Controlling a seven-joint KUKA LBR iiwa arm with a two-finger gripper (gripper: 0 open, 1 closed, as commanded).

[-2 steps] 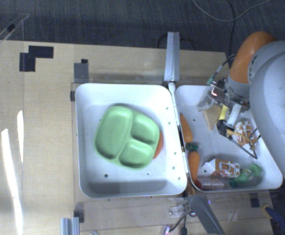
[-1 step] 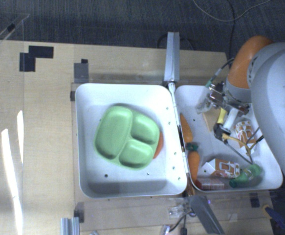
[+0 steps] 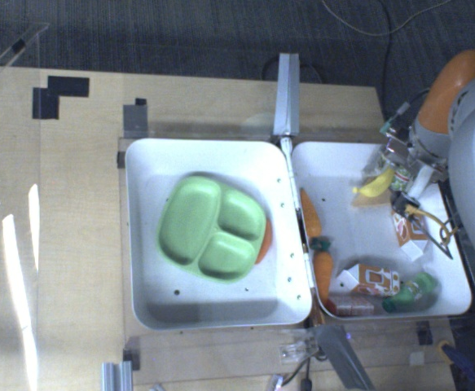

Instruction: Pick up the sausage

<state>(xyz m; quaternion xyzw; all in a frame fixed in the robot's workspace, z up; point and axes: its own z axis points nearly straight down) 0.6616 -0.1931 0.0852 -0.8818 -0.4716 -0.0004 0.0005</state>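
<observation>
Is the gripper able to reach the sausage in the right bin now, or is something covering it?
Probably yes. The sausage lies at the near wall of the right bin, open from above, with a small carton just behind it. The gripper hangs over the bin's far right.

One fixed camera here, perched high above the desk (image 3: 74, 218) and looking down at a slant. It takes in both white bins side by side, the left bin (image 3: 139, 243) near centre, the right bin (image 3: 335, 169) beside it. Dark floor (image 3: 180, 15) runs across the top, and the arm (image 3: 465, 120) comes in from the right edge, close to the lens.
</observation>
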